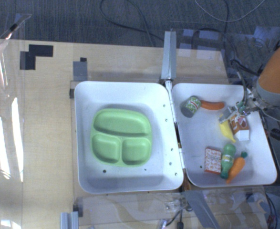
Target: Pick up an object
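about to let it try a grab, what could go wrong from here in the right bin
1. The hand sits over a tight cluster near the bin's far right: the yellow item and the small carton touch, so it might pinch both or nudge one away.
2. The green bottle and toy carrot lie side by side against the cracker box, leaving little gap.

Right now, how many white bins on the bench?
2. The left bin holds a green divided tray; the right bin holds the small items. None appear hidden.
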Controlling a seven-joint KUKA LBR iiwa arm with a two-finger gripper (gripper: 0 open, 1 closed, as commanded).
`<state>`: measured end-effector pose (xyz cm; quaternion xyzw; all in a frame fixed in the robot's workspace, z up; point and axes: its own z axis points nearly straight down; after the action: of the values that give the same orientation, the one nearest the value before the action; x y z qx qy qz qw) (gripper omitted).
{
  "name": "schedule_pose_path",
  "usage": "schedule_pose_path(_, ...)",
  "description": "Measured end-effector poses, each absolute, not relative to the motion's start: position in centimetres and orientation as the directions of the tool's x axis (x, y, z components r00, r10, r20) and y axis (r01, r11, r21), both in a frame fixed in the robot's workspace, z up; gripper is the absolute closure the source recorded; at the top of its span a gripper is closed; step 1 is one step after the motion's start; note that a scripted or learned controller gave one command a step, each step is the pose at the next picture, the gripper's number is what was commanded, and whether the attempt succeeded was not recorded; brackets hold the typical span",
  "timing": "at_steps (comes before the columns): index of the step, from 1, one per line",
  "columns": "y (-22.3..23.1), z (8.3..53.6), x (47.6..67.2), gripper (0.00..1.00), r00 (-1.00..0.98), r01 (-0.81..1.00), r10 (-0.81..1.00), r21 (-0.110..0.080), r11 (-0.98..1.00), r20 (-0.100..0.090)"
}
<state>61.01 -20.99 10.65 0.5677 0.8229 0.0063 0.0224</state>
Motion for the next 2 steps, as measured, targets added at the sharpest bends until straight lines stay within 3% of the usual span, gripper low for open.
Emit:
schedule_pose_path(1,-21.0,10.6,61.3,0.0,-0.344,0.938,0.939,0.034,0.345,-0.028)
schedule_pose_path(2,-20.7,10.6,65.0,0.0,-0.269,0.962,0.963,0.039,0.27,-0.026)
